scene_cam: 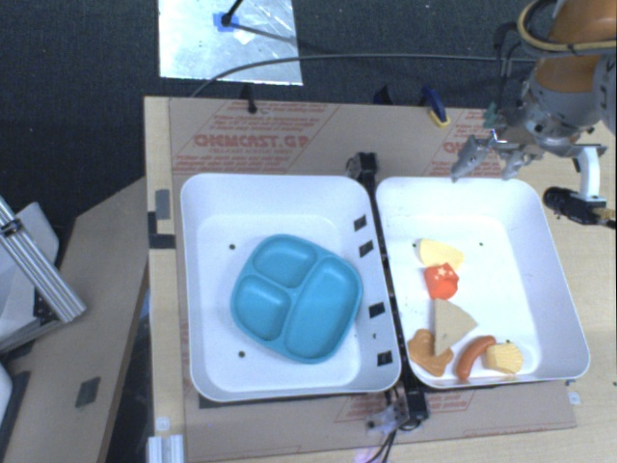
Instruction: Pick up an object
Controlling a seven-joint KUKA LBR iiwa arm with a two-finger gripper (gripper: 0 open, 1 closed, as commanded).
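Hovering at the right bin's (549, 258) far rim, the open tool (492, 160) is well apart from the strawberry (442, 280).

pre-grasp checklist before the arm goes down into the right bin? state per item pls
1. Gripper carrying nothing: ok, fingers spread with bare gap between them.
2. Gripper above a target: not ok, it hangs over the far rim of the right bin, apart from the food.
3. Targets in view: ok, yellow piece, red piece, tan wedge, sausage.
4. Isolated target: ok for the yellow piece; the sausage touches its neighbours.
5. Blue tray out of the way: ok, it sits in the left bin.
6. Height above the bin floor: cannot tell.
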